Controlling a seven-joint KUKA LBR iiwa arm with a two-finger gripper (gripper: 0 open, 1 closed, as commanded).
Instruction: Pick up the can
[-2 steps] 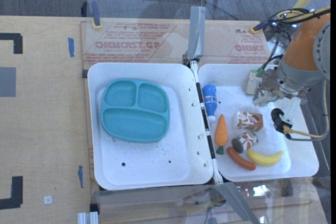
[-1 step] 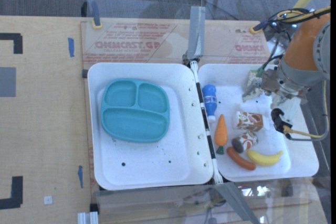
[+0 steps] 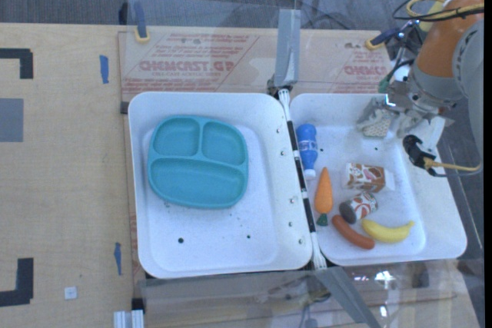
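Note:
The can [image 3: 359,206] is small, with a red, white and dark label. It lies on its side in the lower middle of the right bin [image 3: 442,230], between a white and brown carton [image 3: 366,177] and a red sausage [image 3: 353,232]. My gripper [image 3: 376,122] hangs over the far part of the right bin, well up and to the right of the can and apart from it. Nothing shows in its grasp.
A blue bottle [image 3: 307,144] and an orange carrot [image 3: 324,192] lie along the right bin's left wall. A yellow banana [image 3: 387,230] rests near its front. The left bin [image 3: 154,242] bears a teal divided plate [image 3: 198,162]. A cable [image 3: 430,161] loops beside the gripper.

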